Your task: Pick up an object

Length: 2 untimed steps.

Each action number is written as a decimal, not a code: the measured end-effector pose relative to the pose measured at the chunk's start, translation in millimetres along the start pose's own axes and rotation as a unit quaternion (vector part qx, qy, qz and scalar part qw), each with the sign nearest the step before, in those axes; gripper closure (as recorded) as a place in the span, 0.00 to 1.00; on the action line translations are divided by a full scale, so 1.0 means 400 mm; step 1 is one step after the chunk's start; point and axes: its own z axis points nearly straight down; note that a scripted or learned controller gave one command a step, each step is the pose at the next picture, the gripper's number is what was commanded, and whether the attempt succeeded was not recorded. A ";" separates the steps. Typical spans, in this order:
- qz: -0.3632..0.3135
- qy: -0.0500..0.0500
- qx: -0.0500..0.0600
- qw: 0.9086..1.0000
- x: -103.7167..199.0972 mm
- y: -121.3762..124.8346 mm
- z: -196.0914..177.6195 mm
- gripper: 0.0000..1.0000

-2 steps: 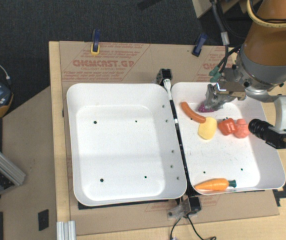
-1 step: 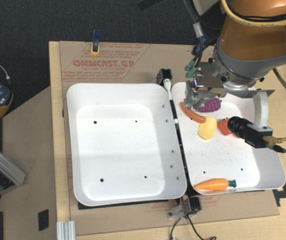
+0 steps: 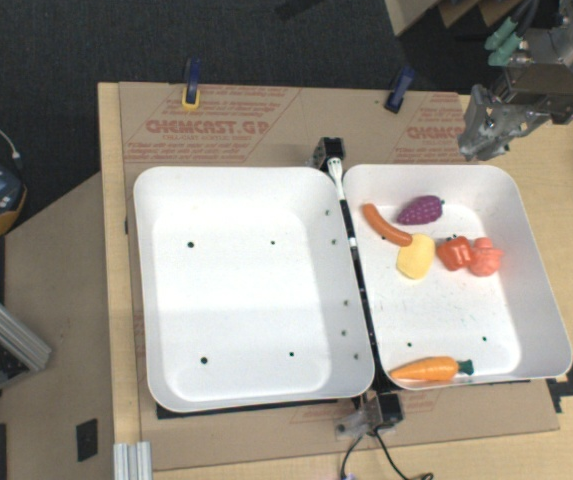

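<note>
Cardboard sheet (image 3: 266,118) printed "CHEMCAST G.P" being lain upon by two white bins (image 3: 236,378), gripper (image 3: 486,138) being held spread at upper right, toy foods (image 3: 421,238) being kept in right bin (image 3: 536,298).

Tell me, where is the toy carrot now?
In the camera view the toy carrot lies in the right bin, against its near rim, apart from the yellow piece and the other toy foods farther back.

The arm (image 3: 566,18) reaches in at the upper right. Its pincer (image 3: 486,133) points down and left, holding nothing.
</note>
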 end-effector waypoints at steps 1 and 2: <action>-0.001 -0.002 0.009 1.000 0.007 0.003 -0.001 1.00; -0.002 -0.002 0.007 1.000 0.008 0.005 -0.028 1.00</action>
